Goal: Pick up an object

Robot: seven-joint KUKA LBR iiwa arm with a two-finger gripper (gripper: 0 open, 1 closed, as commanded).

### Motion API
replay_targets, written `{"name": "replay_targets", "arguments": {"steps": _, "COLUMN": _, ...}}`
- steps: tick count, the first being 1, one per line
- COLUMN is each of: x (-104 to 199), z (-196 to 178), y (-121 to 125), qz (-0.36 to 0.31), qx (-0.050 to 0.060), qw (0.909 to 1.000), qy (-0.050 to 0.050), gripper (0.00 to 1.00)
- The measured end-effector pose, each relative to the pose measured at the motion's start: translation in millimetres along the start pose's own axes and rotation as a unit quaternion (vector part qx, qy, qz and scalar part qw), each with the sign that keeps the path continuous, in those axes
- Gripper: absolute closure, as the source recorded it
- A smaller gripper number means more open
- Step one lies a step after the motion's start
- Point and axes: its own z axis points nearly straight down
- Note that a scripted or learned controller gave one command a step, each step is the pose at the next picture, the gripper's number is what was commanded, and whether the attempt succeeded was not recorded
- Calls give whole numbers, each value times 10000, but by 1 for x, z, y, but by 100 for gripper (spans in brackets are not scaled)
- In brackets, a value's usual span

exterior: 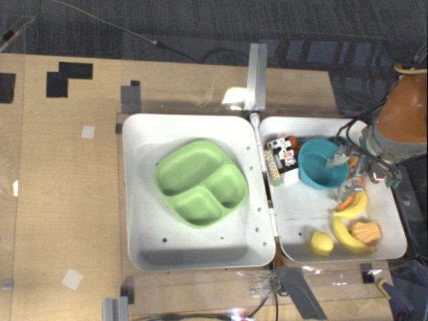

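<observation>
From my remote seat I see the grey arm with its orange band reaching in over the right shallow white bin. Its two-finger gripper hangs at the right rim of the teal round plastic bowl, just above the upper of two yellow bananas. I cannot tell how the jaws stand; the tips are too small and cluttered to read, and I see nothing clearly between them. The lower banana curves beside a tan ridged block, and a yellow lemon lies near the bin's front wall. A small printed box in white, red and black sits left of the bowl. In the left shallow white bin rests a light green three-compartment plastic plate
</observation>
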Motion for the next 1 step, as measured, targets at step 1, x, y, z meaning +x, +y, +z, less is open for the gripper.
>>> {"name": "replay_targets", "arguments": {"steps": 1, "x": -7, "z": 3, "y": 15, "qz": 77, "qx": -2, "qw": 10000, "qy": 13, "gripper": 0}}
